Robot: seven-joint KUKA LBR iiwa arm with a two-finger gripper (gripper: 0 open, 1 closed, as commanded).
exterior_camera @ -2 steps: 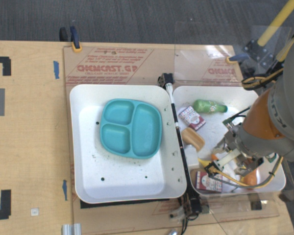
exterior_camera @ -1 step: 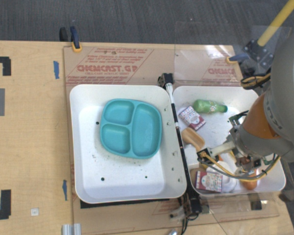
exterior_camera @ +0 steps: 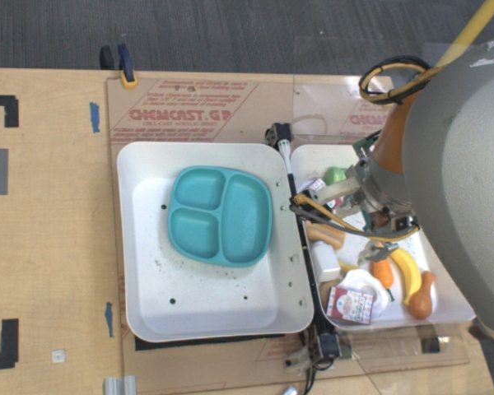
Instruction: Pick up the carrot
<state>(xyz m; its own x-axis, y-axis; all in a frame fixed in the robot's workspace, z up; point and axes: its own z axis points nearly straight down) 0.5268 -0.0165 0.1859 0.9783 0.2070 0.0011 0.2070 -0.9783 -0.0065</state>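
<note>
The carrot (exterior_camera: 383, 273) is a short orange piece lying in the right bin (exterior_camera: 449, 309), between a white lump and a banana. My gripper (exterior_camera: 376, 248) hangs low over the middle of that bin, directly above the carrot's upper end and close to it. From this slant I cannot see whether it touches the carrot. The grey arm with its orange band (exterior_camera: 393, 142) covers the bin's far right part.
Around the carrot lie a yellow banana (exterior_camera: 407, 273), a brown drumstick-shaped toy (exterior_camera: 421, 297), a red and white packet (exterior_camera: 351, 304), a tan bread roll (exterior_camera: 324, 235) and a green item (exterior_camera: 335, 174). The left bin (exterior_camera: 140, 220) holds a teal divided plate (exterior_camera: 221, 216). Cables loop beside the wrist.
</note>
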